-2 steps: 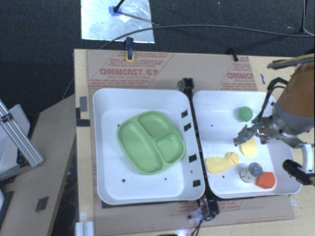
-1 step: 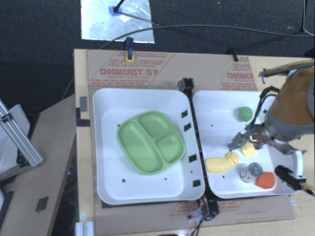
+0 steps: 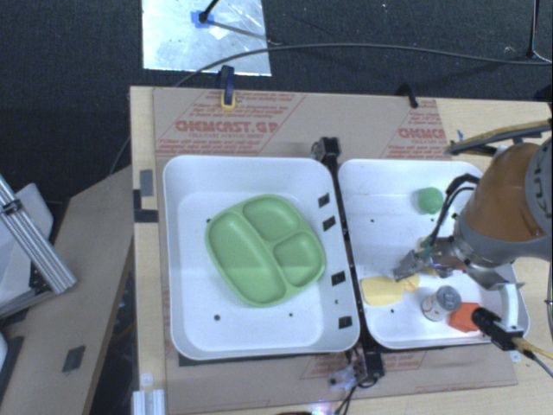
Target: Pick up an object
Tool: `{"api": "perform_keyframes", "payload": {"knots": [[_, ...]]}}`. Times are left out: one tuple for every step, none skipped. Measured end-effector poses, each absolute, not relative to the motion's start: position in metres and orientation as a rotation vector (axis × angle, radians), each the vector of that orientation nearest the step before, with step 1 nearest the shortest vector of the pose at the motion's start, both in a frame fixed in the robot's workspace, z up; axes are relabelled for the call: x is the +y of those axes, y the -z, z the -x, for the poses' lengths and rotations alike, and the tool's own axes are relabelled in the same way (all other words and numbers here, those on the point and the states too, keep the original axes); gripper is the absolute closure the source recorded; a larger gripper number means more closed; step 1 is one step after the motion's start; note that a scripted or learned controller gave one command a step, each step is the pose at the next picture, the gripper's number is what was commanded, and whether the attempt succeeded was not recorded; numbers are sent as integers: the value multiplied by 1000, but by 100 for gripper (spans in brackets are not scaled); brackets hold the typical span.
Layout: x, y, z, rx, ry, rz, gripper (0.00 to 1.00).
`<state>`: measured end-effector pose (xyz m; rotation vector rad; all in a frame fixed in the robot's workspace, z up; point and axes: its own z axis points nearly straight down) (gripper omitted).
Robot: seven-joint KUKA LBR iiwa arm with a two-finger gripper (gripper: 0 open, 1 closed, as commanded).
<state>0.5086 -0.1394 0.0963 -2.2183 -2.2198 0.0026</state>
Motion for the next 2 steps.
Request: {"api": "perform_keyframes", "payload": {"knots": [[-139, -85, -510, -2223, 2, 2222, 0], [-139, -97, -511, -2225, 6, 2225, 100]]}}
